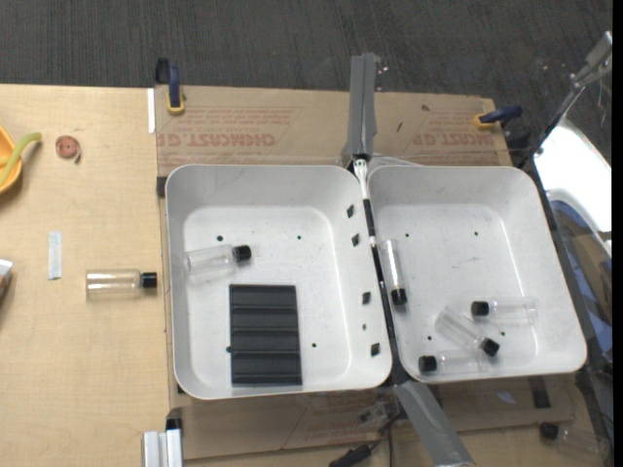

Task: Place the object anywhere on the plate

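A black ribbed plate (264,335) lies flat in the front half of the left bin (178,261). Just behind it, a clear vial with a black cap (214,258) lies on its side on the bin floor, cap pointing right. Several more clear black-capped vials lie in the right bin (545,261). One rests along its left wall (391,270), and three are clustered near the front right corner (467,337).
Another clear vial (119,281) lies on the wooden bench left of the bins, near a small pale strip (54,256). A yellow object (10,159) and a small reddish disc (66,146) sit at the far left. Clamps (167,81) hold the cardboard behind the bins.
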